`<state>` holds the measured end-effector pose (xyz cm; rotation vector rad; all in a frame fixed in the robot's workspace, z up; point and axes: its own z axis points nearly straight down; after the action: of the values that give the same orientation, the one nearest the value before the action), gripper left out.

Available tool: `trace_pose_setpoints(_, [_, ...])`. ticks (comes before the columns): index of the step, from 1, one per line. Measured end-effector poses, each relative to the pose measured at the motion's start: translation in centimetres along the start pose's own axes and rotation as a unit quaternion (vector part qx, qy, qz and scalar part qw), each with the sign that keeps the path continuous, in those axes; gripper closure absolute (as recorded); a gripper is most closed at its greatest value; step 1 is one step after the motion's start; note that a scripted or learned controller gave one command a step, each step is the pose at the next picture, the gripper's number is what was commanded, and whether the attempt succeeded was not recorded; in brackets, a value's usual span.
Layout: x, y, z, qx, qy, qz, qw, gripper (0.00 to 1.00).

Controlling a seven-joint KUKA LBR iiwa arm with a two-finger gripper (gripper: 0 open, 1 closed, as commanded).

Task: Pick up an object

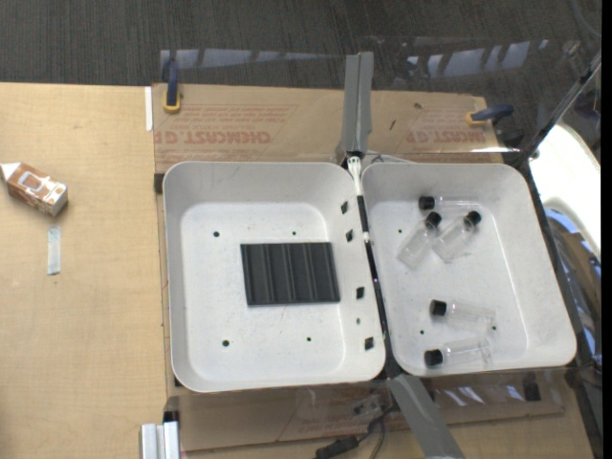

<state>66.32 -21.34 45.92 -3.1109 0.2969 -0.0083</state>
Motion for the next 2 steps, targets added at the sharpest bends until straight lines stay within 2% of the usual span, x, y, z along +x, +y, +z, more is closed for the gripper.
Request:
trace_pose_setpoints(1, [0.00, -0.04, -0.03, 0.000, 0.000, 0.000, 1.0000, 0.00])
trace_pose_setpoints(2, [0.08, -0.27, -0.93, 0.003, 0.001, -0.001, 1.0000, 1.00])
